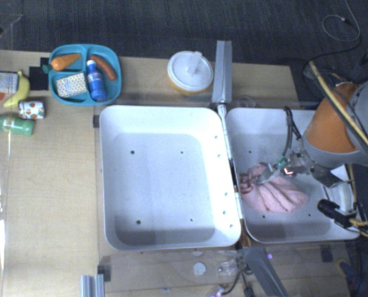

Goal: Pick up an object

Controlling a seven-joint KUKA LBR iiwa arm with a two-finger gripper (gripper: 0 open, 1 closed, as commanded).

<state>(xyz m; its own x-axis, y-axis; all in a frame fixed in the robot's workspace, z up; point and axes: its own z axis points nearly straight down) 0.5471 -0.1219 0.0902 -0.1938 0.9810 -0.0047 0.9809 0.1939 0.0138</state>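
A pink, soft, ribbed object lies on the floor of the right bin, near its left wall. A smaller reddish bit sits at its upper left end. My gripper reaches in from the right, low over the upper edge of the pink object, its fingers touching or just above it. The grey arm with its orange band rises behind it at the right.
The left bin stands beside the right one, a metal divider between them at the back. Behind the bins are a white-lidded yellow cup and a blue toy tray. Small toys lie at far left.
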